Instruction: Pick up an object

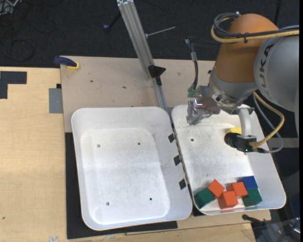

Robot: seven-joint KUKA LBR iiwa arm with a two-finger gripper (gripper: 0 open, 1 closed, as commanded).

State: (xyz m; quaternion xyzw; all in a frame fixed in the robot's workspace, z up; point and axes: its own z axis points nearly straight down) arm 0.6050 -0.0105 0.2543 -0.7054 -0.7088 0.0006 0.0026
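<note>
A pale wooden bench (25, 150) sits under the camera with dark floor and cables behind it, and on it lie my two shallow white bins side by side: the left bin (122, 116) and the right bin (212, 135), joined along a seam with small black clips. A slanted aluminium rail (140, 39) rises from behind the seam.

My gripper (196, 112) hangs over the far end of the right bin, close to the inner wall, with the grey wrist and orange band bulking up behind it to the right. From this angle I cannot tell how it is set — the metal tip is too small and foreshortened to read, and I see nothing caught in it.

What matters for the coming move is direction: everything worth grasping lies at the opposite, near end of the same bin, well apart from my tool. So the reach is down the length of the bin toward the camera and a little to the right.

There the blocks crowd the near right corner — an orange block (216, 187), a second orange block (228, 199) and a third orange block (239, 189), a green block (204, 197) on the left flank, a blue block (250, 182) toward the wall and a dark green block (252, 199) beside it. They are small cubes, matte, some tilted, touching or nearly so. I judge the green block on the left flank the easiest, having open floor on its left.
</note>
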